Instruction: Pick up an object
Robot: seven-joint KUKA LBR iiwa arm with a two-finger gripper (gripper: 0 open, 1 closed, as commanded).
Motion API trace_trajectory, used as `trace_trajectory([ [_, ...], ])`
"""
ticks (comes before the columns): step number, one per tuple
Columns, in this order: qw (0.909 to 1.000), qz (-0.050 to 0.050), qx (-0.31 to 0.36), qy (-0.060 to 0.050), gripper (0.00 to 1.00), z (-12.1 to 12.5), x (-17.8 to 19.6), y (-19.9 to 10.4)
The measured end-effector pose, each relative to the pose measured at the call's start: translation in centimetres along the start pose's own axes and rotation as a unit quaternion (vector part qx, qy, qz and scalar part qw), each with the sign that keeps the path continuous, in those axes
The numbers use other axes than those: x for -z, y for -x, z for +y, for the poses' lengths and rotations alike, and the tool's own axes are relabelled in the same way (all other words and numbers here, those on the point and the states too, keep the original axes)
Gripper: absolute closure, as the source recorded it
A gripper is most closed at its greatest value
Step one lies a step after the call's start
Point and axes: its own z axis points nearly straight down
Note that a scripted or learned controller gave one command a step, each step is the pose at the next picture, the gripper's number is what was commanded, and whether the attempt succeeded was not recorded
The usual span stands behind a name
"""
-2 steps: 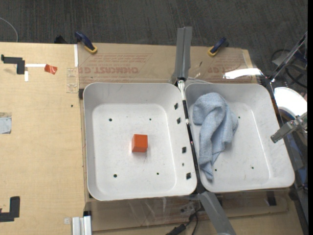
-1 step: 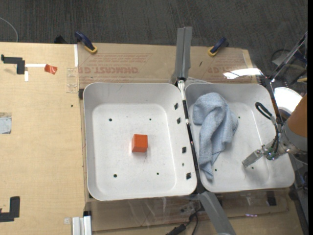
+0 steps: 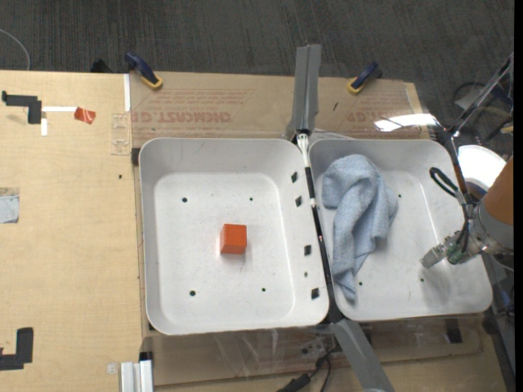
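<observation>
orange block [image 3: 234,239] | pale blue cloth [image 3: 357,211] | white bins [image 3: 163,300]

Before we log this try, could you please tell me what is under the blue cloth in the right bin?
The blue cloth lies crumpled on the right bin's white floor, at its left side. Whatever lies beneath its folds is covered and cannot be seen.

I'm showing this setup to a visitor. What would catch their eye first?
Probably the orange-red block, alone near the middle of the left bin. Next, the crumpled light blue cloth draped along the left side of the right bin, with the gripper low at that bin's right edge.
</observation>
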Motion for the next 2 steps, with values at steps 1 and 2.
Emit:
trace_trajectory([
  [1, 0.9987, 0.001, 0.051, -0.001, 1.0, 3.5, -1.0, -0.1],
  [2, 0.9944, 0.0, 0.105, 0.0, 1.0, 3.3, 9.1, -1.3],
])
